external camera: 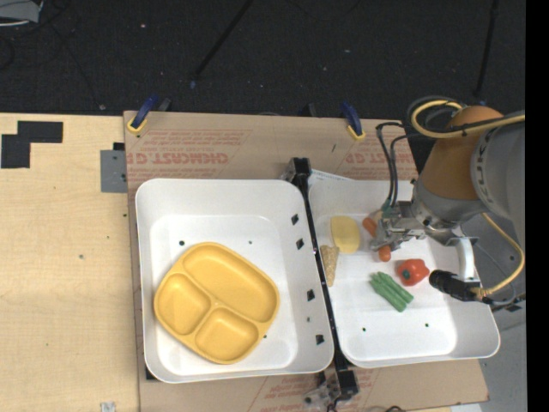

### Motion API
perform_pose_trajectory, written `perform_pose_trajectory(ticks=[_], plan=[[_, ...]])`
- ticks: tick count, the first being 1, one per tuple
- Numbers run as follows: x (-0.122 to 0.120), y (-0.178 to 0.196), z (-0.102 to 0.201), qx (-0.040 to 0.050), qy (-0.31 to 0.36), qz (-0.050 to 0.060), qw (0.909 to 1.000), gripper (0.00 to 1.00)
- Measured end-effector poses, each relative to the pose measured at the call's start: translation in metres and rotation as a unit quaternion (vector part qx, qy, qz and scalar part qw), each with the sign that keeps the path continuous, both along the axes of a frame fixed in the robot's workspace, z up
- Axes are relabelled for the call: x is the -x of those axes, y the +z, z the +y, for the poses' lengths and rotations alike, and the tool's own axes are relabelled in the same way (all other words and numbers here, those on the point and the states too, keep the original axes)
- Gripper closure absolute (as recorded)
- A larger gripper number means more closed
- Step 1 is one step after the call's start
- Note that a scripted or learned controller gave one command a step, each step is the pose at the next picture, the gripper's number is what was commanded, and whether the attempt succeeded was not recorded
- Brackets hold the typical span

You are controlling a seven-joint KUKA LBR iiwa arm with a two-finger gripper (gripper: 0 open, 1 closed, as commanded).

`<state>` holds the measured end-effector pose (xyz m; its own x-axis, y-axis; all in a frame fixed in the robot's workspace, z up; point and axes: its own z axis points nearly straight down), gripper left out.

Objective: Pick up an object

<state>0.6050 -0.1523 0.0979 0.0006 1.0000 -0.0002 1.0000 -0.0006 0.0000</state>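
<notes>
Two white bins sit side by side; the gripper (388, 234) is low in the right bin (429, 337). Small orange pieces (371, 225) lie touching it, a red pepper (413, 270) just beside.

Cardboard sheet (225, 148), far strip: you can read red printed lettering, upside down from the camera, roughly "GREENCAST"; its first letters are uncertain. It sits well to the left of the gripper (396, 234), beyond the left bin (147, 230).
Second red line beneath it: too small for you to read.
Cardboard, near edge below the bins: red print shows there, but you cannot make it out.
Bins and objects inside: no readable text.
</notes>
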Motion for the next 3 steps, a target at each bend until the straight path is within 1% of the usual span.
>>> perform_pose_trajectory(ticks=[1,2,3], plan=[[0.005,0.05,-0.008,0.0004,0.0,-0.002,1.0,1.0],[0.003,0.092,-0.01,0.0002,0.0,-0.001,1.0,1.0],[0.003,0.113,-0.01,0.0,0.0,-0.001,1.0,1.0]])
